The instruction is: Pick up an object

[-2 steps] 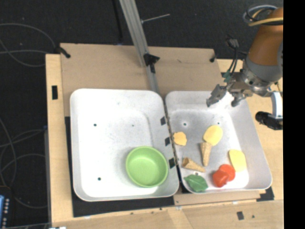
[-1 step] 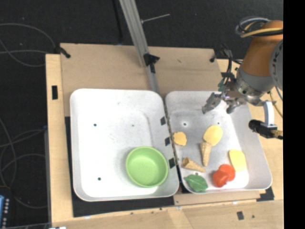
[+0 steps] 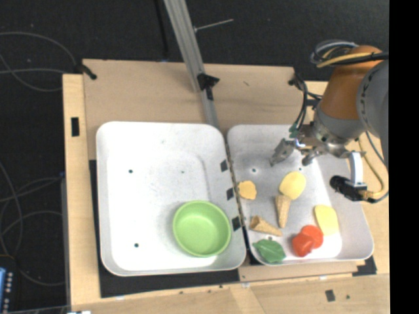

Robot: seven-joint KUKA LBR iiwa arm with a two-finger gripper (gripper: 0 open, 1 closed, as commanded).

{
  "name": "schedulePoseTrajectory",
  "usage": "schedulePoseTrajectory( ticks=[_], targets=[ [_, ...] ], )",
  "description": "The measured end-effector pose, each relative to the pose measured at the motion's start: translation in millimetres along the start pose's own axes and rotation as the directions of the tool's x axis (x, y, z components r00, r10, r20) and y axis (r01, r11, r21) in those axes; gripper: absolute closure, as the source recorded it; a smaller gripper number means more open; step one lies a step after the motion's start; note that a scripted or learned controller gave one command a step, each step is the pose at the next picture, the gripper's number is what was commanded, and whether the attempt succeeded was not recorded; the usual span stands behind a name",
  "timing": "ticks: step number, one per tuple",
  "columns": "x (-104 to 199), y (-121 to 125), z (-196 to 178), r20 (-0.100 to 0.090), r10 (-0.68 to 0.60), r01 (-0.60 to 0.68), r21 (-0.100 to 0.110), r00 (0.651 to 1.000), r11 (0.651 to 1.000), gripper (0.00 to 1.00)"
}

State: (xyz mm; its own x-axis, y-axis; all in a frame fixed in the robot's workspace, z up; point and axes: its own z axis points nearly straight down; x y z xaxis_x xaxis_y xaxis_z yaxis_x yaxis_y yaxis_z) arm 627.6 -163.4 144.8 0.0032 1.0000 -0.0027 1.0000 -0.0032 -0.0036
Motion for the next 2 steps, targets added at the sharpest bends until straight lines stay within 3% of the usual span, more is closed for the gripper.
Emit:
schedulePoseTrajectory(
  ticks=[1,2],
  targets=[
    [0,2,-14,-0.001,0.002,-0.002,-0.008,1.000,1.000,1.00],
    [-1,-7,-69,-0.002,0.000,0.000,-0.010,1.000,1.000,1.00]
  ],
)
